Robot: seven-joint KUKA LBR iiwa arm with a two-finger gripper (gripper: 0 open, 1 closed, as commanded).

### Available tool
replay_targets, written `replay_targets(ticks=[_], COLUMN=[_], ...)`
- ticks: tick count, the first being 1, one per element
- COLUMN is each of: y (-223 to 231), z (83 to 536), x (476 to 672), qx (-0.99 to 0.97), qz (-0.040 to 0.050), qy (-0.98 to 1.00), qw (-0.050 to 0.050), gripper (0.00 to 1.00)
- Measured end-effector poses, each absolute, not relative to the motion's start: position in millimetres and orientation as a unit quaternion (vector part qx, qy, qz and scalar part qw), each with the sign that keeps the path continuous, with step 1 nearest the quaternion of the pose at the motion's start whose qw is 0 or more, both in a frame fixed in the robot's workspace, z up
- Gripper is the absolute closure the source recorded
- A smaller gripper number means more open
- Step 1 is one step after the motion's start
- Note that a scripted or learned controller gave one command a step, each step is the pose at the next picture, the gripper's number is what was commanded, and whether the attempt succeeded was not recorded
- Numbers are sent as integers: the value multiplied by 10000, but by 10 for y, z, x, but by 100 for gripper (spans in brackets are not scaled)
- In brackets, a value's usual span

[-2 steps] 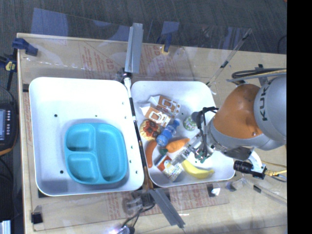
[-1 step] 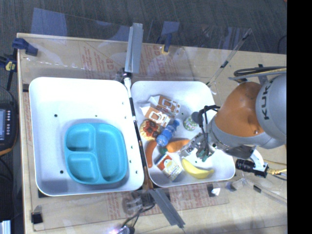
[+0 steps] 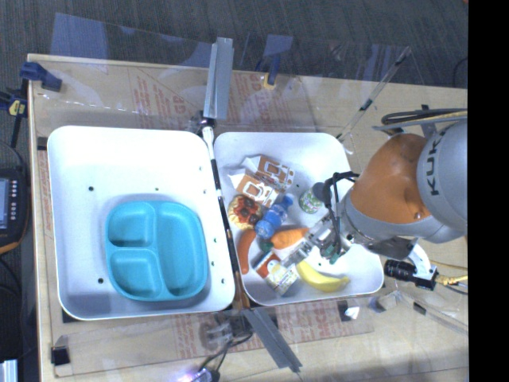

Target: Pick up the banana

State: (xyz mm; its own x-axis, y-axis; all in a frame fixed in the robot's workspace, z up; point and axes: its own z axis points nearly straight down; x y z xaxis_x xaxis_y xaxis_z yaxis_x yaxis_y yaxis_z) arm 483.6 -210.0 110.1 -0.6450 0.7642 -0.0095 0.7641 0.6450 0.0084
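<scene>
The banana (image 3: 323, 278) is yellow and lies flat near the front wall of the right bin (image 3: 314, 143), at its right side. My gripper (image 3: 320, 243) hangs low over the clutter, just behind and slightly left of the banana, close above it. The grey wrist and orange band (image 3: 388, 188) reach in from the right and cover the bin's right rim. Nothing in the view shows the banana lifted; it rests on the bin floor.
Packed to the left of the banana are an orange carrot-like piece (image 3: 285, 235), a blue bottle (image 3: 275, 216), printed snack boxes (image 3: 265, 178) and a small carton (image 3: 279, 274). A blue divided tray (image 3: 156, 250) sits in the left bin (image 3: 79, 157).
</scene>
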Motion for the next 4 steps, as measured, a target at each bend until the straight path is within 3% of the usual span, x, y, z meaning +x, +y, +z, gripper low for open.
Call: replay_targets(ticks=[1,2,3,4], y=[-2096,-2095,-2101,-2085], z=[1199,1199,1018,1117], x=[4848,4849,4852,4848], qx=[4188,4187,3910,3885], qz=[17,17,21,31], qy=[9081,9081,9203,9214], qw=[63,63,110,61], gripper=[100,0,0,100])
